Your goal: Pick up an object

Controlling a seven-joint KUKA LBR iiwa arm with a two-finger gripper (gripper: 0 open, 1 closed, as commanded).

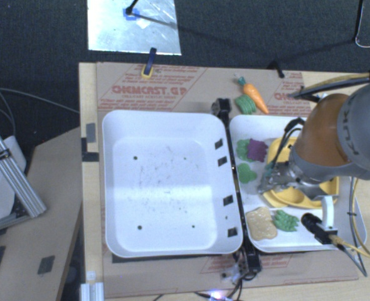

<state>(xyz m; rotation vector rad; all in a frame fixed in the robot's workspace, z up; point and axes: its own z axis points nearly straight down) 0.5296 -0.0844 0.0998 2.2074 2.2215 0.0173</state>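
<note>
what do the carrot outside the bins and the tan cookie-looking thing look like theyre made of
Carrot: likely moulded plastic, from its smooth, evenly coloured orange body and flat green top. Tan piece in the right bin: matte and pale with no shine, perhaps soft plastic or foam; the view is too coarse to settle it.

By my pincer: a yellow banana, a purple and green toy, a tan biscuit, a green piece. Both bins white. Beyond, an orange carrot.

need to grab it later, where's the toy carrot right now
The toy carrot lies outside the bins on the bench, beyond the right bin's far rim, beside a green toy.
</note>
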